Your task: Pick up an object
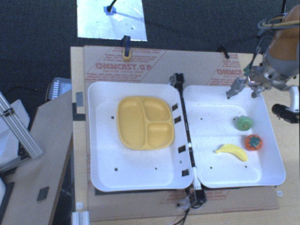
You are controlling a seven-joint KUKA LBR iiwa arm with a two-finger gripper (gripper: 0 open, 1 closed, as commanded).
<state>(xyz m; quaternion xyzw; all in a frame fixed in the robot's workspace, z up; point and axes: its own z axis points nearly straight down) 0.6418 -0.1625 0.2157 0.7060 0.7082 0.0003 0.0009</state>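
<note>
In the right bin (pixel 220 172) lie a green round toy (pixel 243 123), an orange-red round toy (pixel 252 142) and a yellow banana (pixel 232 152), all toward its right side. My gripper (pixel 244 89) hangs over the bin's far right corner with its two fingers spread open and nothing between them. It is above and behind the green toy, clear of all three objects.
The left bin (pixel 103 172) bears a yellow divided plate (pixel 144 123). A black clamp strip (pixel 183 125) runs between the bins. A yellow clip (pixel 126 53) sits on the cardboard behind, and a shiny sheet (pixel 111 13) lies further back.
</note>
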